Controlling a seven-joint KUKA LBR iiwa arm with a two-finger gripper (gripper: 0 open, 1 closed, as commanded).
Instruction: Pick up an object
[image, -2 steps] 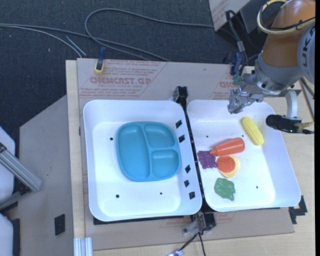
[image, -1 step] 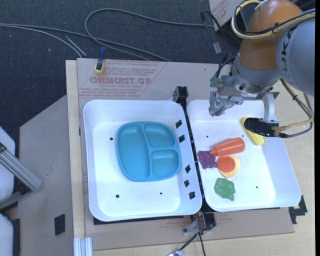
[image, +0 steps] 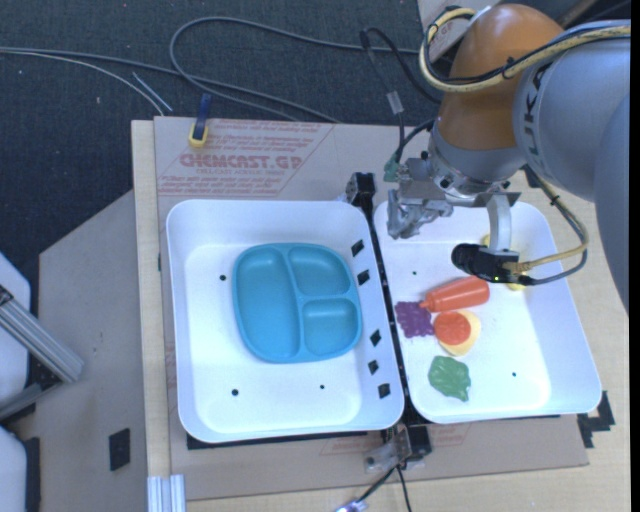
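The bench (image: 250, 150), a pale board with red lettering along its far edge, carries everything, and the blue divided plate (image: 297, 301) makes the handiest landmark. That plate lies flat near the middle of the left bin (image: 190, 300), a shallow white tray whose floor surrounds the plate on all sides. Just beyond the plate's right, across a dark seam with small black clips, sits the right bin (image: 560, 340). The grey arm (image: 570, 90) with its orange band comes in above and to the right of the plate, and its gripper (image: 404, 226) hangs over the far left corner of the right bin, up and to the right of the plate; whether the fingers are spread or closed cannot be told from this angle (nothing is visibly caught between them). To the right of the plate, in the right bin, lie the toys: an orange carrot (image: 456, 294) farthest from it, tilted, an orange-and-yellow round piece (image: 456, 331) touching just below the carrot, a purple piece (image: 413, 319) nearest the plate, and a green leafy piece (image: 449, 378) lowest, apart from the others. A blue-and-yellow clip (image: 201, 120) sits at the bench's far edge, up and left of the plate.
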